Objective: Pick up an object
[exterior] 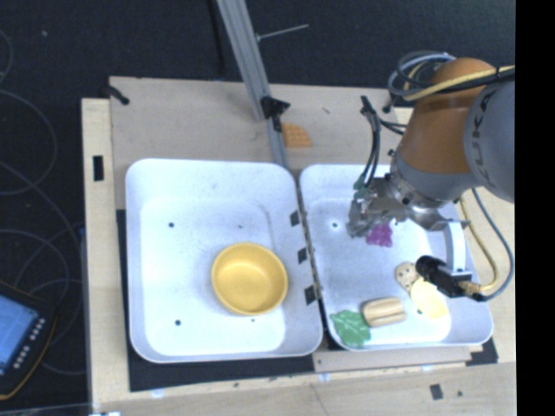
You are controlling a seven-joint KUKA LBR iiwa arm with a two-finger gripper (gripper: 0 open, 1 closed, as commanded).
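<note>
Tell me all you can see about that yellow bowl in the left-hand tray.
The yellow bowl is round, plain, with a smooth look, perhaps plastic. It sits upright, mouth up, with nothing visible inside. It rests on the floor of the left bin, toward the near right part, apart from the walls. Nothing else touches it; the gripper is over the other bin.

The tool [371, 217] partly covers a purple object [380, 235] just beneath it; its shape is unclear. Whether the tool grips it cannot be told. Beyond the tool, the arm [451, 128] is cut off.
</note>
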